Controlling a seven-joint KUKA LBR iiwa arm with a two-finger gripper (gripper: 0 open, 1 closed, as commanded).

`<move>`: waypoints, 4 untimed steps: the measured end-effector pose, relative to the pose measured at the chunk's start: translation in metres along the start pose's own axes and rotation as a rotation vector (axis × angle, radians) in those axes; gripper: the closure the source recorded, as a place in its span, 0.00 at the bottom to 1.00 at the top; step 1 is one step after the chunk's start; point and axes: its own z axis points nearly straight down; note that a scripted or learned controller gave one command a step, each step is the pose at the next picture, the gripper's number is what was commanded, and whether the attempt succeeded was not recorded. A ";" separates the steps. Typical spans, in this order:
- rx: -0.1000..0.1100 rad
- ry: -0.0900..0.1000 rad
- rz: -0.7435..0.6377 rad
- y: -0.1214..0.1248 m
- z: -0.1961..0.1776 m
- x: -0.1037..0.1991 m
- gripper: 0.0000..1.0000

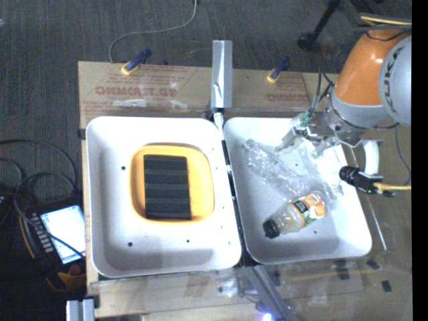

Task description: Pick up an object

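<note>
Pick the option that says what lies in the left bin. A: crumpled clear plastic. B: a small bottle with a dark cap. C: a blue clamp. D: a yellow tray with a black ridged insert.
D: the yellow tray with its black ridged insert lies in the left bin; the bottle and crumpled clear plastic are in the right bin.

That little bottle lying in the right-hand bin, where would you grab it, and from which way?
Probably across the middle of the bottle, coming straight down from above. It lies flat on its side, slanted, black cap toward the lower left, so fingers closing across its narrow round body should fit, away from the crumpled clear plastic beside it.
</note>
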 end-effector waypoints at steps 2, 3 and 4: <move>-0.022 -0.007 -0.169 -0.085 0.107 -0.071 0.00; -0.024 -0.006 -0.171 -0.083 0.098 -0.070 1.00; -0.003 -0.001 -0.252 -0.064 0.019 0.009 1.00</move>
